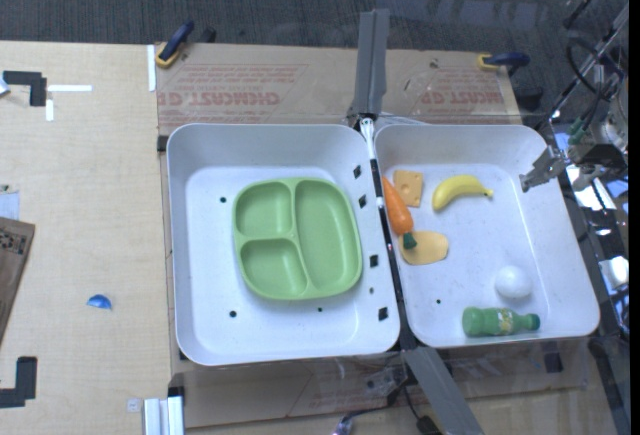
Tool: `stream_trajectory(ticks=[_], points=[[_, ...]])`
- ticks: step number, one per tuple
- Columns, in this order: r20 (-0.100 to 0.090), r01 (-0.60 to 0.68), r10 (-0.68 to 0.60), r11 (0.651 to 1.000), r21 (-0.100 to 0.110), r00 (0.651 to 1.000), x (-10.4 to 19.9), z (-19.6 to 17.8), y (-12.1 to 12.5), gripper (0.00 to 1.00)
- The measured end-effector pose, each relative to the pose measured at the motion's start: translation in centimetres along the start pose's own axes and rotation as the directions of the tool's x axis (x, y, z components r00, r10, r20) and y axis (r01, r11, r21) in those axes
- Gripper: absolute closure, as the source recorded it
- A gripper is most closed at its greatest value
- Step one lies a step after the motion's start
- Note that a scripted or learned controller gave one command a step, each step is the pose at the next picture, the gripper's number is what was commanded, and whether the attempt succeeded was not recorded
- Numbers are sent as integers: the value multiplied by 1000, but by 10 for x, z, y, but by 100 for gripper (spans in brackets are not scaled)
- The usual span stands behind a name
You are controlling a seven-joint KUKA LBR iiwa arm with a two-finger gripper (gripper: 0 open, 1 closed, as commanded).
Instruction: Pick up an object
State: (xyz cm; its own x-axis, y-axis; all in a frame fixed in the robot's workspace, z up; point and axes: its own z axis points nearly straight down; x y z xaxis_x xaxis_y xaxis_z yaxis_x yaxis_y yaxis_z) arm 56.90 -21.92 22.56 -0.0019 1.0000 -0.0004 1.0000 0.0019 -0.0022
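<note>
A: Bench first. Two white bins side by side. Left bin holds a green tray with three compartments, nothing in them.

B: Right bin?

A: That is where the pickable things lie. Largest down: bottle, green with a yellow label, on its side near the front wall. Banana toward the back, well apart from the bottle. Carrot along the left wall, with a yellow wedge just behind it and a flat yellow slice just in front. White ball just behind the bottle.

B: The arm?

A: At the right edge, above the bin's right rim. Pincer sits over the back right corner, clear of every object. Too small and dark; I cannot tell how it stands, and nothing shows held in it.

B: Best candidate, in your judgement?

A: Banana. Likely a light, stiff plastic toy with open floor around it. Take it across the thick middle of the curve, not the tapering ends.

B: The others?

A: Bottle is round and probably slick; lying flat it may roll, and the front wall crowds it. Ball could squirt out of a pinch. Carrot hugs the wall, so little room for a finger there. Slice lies too flat to get under.
</note>
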Motion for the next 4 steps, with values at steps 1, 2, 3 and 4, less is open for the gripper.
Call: stream_trajectory(ticks=[1,2,3,4], points=[[2,147,-147,989,-5,989,36,132,33,0],[2,147,-147,989,-5,989,36,132,33,0],[2,218,-218,976,-3,976,102,123,56,0],[0,334,-334,943,-1,943,110,50,-9,0]])
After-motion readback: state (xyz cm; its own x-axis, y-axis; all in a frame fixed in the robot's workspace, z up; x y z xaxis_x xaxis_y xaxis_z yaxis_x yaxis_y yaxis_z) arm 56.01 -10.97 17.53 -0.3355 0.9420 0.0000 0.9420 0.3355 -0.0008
